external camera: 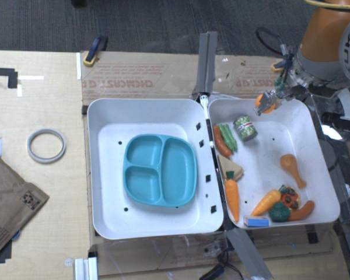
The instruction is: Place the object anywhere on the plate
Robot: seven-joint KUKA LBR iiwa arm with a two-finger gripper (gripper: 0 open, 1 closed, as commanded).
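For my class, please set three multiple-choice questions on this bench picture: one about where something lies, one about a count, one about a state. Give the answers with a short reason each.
1. Where does the light blue plastic plate with compartments lie?
A. in the left white bin
B. in the right white bin
C. on the wooden bench

2. How many compartments has the plate?
A. two
B. three
C. five

3. In what state is the plate?
A. stacked with toy food
B. turned upside down
C. right way up with nothing on it

Answers:
1 A: it sits in the middle of the left white bin.
2 B: two small sections on its left and one long section on its right.
3 C: its hollows face up and show bare blue; the toy food is in the right white bin.
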